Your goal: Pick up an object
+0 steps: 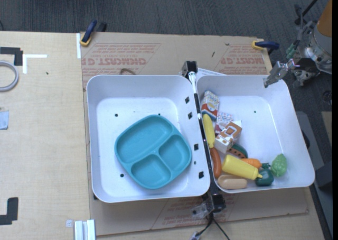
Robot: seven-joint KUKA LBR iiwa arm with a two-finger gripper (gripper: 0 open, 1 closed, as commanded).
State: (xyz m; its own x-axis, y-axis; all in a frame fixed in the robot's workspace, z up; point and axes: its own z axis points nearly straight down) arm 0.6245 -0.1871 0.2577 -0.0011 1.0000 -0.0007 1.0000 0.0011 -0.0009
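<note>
A wooden bench (pixel 42 154) carries a printed cardboard sheet (pixel 158 54) on which two shallow white bins (pixel 97 144) sit side by side

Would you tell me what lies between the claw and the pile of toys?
In the camera view, bare white bin floor separates the claw from the toys.

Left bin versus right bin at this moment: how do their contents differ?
The left bin holds one item, a blue divided plate lying flat near its centre; the right bin holds many small toy foods heaped along its left and lower sides. The gripper sits at the right bin's far rim, well away from the left bin. Both bins are shallow and white.
</note>
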